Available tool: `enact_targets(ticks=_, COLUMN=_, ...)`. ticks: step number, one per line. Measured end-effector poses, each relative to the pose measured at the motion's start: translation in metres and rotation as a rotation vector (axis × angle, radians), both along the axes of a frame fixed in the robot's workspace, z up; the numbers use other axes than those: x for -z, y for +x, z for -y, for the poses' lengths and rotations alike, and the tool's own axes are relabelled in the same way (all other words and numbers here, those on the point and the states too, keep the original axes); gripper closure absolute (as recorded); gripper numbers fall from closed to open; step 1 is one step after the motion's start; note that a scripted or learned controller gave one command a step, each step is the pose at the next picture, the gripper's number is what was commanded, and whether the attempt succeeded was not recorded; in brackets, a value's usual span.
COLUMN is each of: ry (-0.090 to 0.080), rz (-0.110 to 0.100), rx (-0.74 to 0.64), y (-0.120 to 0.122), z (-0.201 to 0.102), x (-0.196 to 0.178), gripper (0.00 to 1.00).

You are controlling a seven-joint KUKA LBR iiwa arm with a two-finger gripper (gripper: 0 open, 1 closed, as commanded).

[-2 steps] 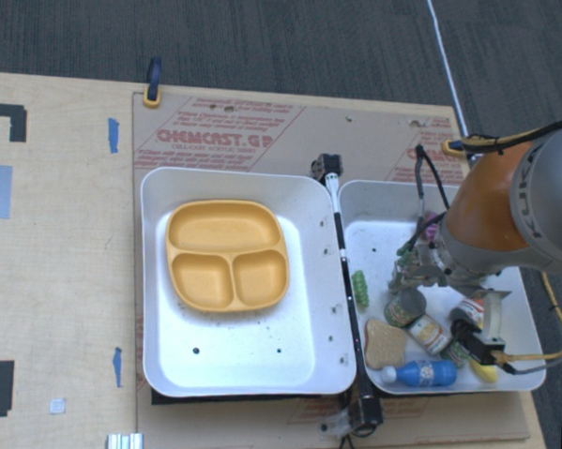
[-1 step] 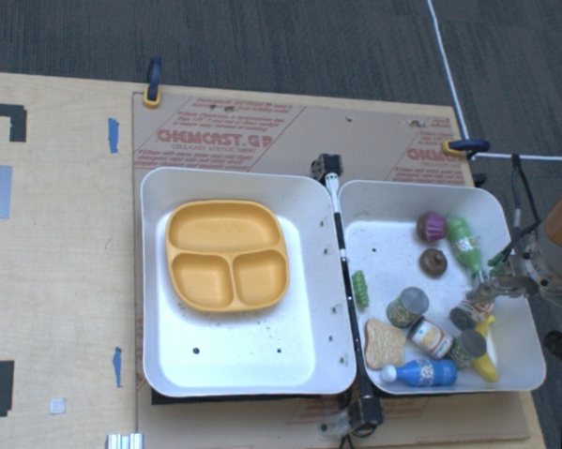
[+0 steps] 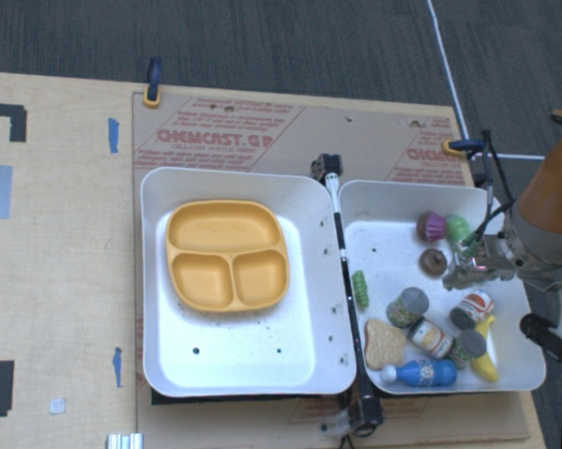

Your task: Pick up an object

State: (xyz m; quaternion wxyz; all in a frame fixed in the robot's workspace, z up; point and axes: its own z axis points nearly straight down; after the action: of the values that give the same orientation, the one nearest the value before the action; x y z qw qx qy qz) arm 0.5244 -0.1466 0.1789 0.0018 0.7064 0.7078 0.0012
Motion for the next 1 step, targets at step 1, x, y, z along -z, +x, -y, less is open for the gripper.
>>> enact_targets(ticks=1, ry=0.001, rz=-0.002, rx=0.000, y=0.0551, z=-0.0509, x=-0.0022, gripper=1.00)
